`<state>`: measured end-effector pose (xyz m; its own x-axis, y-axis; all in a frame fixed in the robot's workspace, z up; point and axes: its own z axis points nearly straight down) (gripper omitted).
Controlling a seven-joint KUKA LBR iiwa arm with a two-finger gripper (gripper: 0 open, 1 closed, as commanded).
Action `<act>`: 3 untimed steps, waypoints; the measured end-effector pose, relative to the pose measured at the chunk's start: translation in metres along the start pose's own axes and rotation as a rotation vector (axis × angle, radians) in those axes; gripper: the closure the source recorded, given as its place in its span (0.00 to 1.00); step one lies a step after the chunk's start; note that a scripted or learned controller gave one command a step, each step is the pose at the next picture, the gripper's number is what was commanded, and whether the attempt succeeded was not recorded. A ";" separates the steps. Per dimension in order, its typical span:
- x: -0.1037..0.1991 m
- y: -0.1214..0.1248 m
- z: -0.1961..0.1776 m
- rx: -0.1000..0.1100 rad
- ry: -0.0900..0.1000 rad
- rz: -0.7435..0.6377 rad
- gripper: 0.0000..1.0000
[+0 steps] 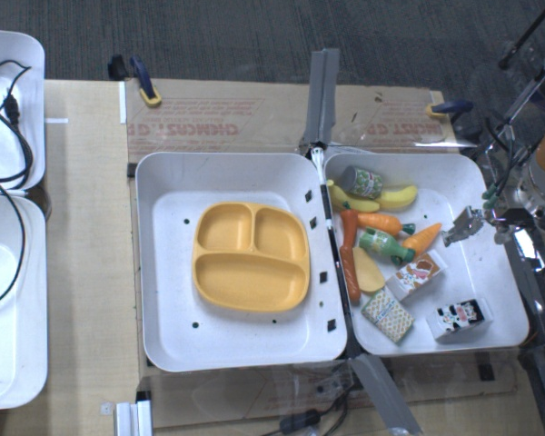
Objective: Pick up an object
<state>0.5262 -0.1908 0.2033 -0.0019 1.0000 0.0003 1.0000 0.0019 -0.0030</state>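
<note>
The right white bin (490, 332) holds several toy foods. A yellow banana (392, 196) and a green can (364, 183) lie at its back. Orange carrots (380, 222) and a green bottle (385, 243) are piled along the left wall. A red-and-white carton (416, 275), a patterned box (387, 315) and a black-and-white cow carton (459, 317) sit nearer the front. My gripper (463, 226) hangs over the right half of this bin, just right of an orange carrot (422, 237). It is apart from the toys, and I see nothing held in it.
The left white bin (154, 271) holds a yellow divided plate (252, 256). A grey divider bar (322, 98) runs between the bins at the back. White tubs with black cables (4, 143) stand at the far left. Arm hardware crowds the right edge (522, 234).
</note>
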 end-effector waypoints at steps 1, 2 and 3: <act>-0.001 -0.026 -0.083 -0.002 -0.002 0.223 0.00; 0.001 -0.016 -0.012 0.001 0.000 0.158 0.00; 0.011 0.028 0.101 -0.004 -0.001 0.025 0.00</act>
<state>0.5542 -0.1795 0.1017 0.0236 0.9997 -0.0005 0.9997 -0.0236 0.0005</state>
